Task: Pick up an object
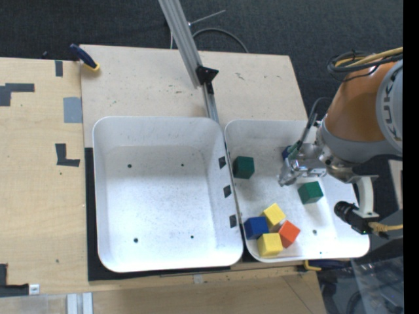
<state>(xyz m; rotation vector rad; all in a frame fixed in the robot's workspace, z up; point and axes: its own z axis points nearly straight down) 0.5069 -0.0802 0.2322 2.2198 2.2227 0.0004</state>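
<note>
Six blocks lie in the right bin (262, 128). A dark green block (243, 167) sits alone toward its left wall, with bare floor around it. A green block (310, 191) lies just beside the gripper (291, 174); whether the gripper is closed cannot be told. Two yellow blocks (273, 214) (270, 244), a blue block (256, 227) and an orange block (289, 232) crowd the near edge. The left bin (105, 136) offers wide floor.

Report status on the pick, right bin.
Tool low in right bin, beside light green block; nothing seen held. Dark green block apart, left. Yellow, blue, orange cluster near front.
</note>
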